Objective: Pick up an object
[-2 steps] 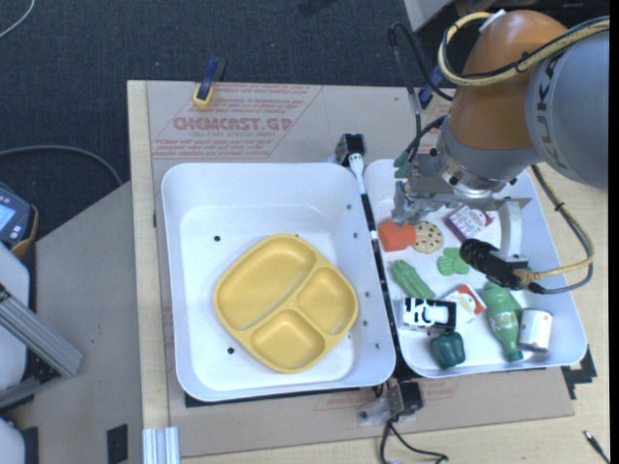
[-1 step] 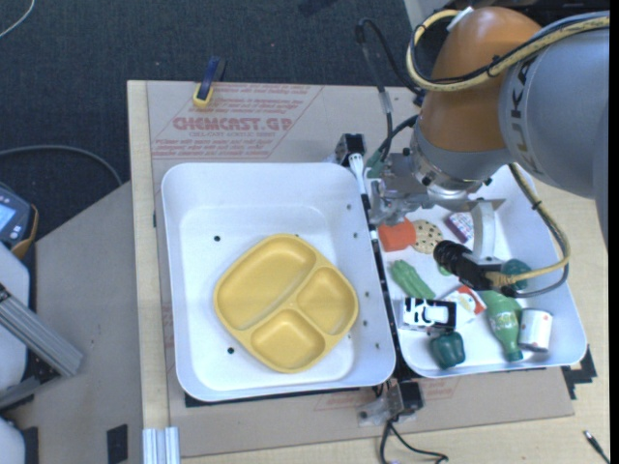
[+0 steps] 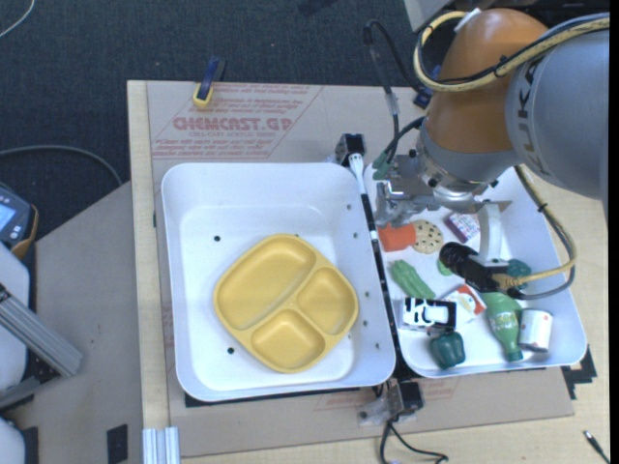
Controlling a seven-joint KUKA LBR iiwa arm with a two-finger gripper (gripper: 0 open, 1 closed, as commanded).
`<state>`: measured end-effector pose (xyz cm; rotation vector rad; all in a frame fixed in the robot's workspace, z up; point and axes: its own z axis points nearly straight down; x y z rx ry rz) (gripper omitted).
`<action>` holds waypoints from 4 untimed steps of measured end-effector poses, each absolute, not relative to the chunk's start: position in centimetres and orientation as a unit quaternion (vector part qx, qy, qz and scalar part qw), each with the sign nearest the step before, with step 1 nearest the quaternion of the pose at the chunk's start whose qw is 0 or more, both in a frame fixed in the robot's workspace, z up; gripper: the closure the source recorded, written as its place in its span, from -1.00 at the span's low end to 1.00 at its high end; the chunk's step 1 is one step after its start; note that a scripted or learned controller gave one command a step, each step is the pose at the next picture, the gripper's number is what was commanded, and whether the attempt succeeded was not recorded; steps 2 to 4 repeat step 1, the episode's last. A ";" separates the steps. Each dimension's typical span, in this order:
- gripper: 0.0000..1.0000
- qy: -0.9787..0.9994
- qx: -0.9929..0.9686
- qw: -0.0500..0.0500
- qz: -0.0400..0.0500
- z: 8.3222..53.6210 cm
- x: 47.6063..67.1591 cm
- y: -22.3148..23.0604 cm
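Big grey arm [image 3: 503,95] hangs over right bin [image 3: 566,303]. Left bin [image 3: 184,211] holds yellow tray [image 3: 285,303]. Right bin full of little toys, packed close near wall. Green bottle [image 3: 502,322] light, hard, smooth; grab round middle. Tool [image 3: 411,196] low by orange block [image 3: 397,237]; grip state cannot tell.

Right bin [image 3: 566,303] crowded with toys, left bin [image 3: 184,220] open around yellow tray [image 3: 285,303]

Glossy yellow plastic tray [image 3: 286,303], smooth white plastic bins [image 3: 184,259], matt cardboard [image 3: 242,119]
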<state>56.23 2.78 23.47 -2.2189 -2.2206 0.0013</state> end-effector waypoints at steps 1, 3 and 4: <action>1.00 -0.707 -0.707 0.002 0.001 23.1 55.4 3.1; 1.00 -0.707 -0.707 0.002 0.001 23.1 55.4 3.1; 1.00 -0.707 -0.707 0.002 0.001 23.1 55.4 3.1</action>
